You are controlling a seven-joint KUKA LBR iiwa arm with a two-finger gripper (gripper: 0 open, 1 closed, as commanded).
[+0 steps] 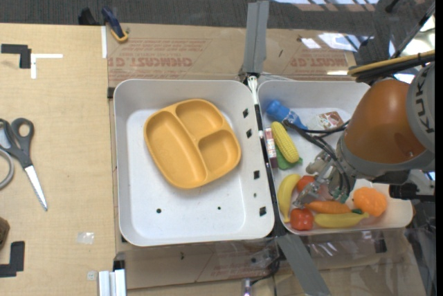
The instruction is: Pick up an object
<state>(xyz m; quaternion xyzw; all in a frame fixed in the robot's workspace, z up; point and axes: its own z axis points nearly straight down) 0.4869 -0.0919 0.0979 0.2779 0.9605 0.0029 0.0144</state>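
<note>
The right bin point(325, 86) holds several toy foods: a corn cob point(284, 142), a blue object point(278, 110), a yellow banana point(286, 192), a red tomato point(302, 219), an orange carrot point(331, 207), another long yellow piece point(339, 220) and an orange fruit point(371, 201). My gripper point(320, 184) is low in this bin's front half, just above the carrot and right of the banana. A small red piece point(306, 182) shows at its left side. The arm's orange band point(384, 125) hides the bin's right part.
The left bin point(131, 170) bears a yellow divided plate point(192, 142). A small packet point(331, 120) lies at the back of the right bin. Scissors point(24, 156) rest on the wooden bench at the far left. A divider wall point(259, 149) separates the two bins.
</note>
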